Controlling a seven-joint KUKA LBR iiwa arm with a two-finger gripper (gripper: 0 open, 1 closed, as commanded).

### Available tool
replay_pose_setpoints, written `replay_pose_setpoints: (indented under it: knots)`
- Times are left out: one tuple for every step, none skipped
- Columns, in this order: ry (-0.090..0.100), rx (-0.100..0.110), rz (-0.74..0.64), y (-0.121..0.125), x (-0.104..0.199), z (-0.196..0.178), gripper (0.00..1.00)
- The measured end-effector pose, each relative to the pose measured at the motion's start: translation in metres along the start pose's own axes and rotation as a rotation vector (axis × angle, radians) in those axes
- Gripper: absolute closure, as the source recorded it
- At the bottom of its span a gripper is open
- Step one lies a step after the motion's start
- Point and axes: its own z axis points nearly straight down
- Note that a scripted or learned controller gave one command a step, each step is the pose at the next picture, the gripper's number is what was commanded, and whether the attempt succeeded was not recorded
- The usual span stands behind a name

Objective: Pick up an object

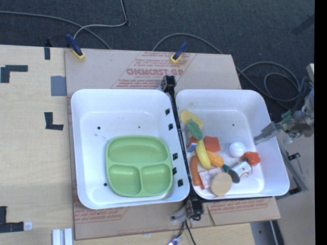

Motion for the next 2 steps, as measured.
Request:
replay_pose_setpoints:
  knots:
    - [0.002,0.003,-0.001,0.025,0.061,0.112,0.00]
    - [-0.010,-0.011,0.003,0.089,0.109,0.182,0.00]
